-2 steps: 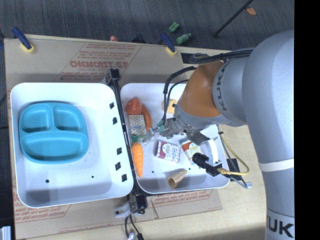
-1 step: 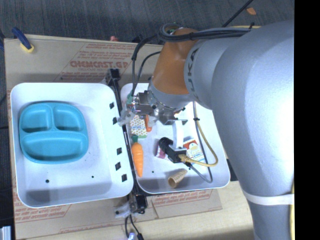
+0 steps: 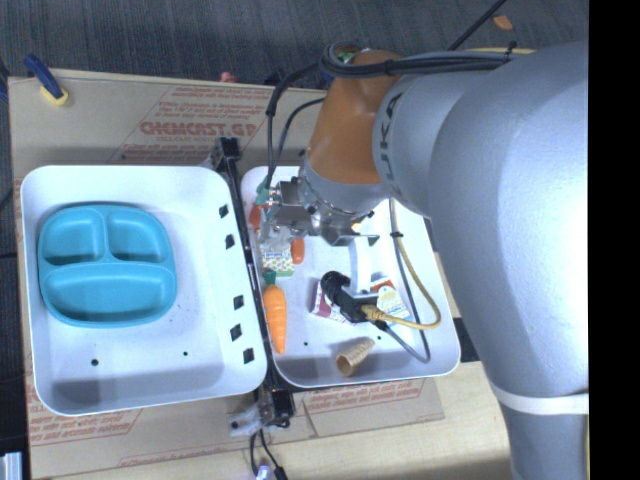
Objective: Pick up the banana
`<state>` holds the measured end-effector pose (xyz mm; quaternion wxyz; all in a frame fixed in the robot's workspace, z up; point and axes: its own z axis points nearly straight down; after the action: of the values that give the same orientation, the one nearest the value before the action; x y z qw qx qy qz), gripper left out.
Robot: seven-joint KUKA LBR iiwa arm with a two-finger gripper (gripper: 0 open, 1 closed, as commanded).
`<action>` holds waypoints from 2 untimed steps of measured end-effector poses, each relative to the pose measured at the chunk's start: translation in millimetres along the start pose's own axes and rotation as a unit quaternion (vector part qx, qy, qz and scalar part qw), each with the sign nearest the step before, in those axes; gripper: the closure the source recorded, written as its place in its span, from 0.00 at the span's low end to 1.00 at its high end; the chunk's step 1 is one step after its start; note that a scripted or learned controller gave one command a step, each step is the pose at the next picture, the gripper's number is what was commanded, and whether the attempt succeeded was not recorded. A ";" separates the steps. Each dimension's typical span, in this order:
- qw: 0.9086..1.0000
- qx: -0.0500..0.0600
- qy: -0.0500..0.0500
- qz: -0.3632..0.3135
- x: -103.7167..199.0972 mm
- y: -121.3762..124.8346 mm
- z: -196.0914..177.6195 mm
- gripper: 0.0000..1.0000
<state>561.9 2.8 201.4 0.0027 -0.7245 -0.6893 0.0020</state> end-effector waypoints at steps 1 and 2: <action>0.996 -0.002 -0.001 -0.091 -16.3 66.4 -7.1 1.00; 0.998 -0.002 -0.001 0.055 -46.0 96.8 9.2 1.00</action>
<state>656.3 -47.9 191.5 0.0008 -0.7615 -0.6481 0.0011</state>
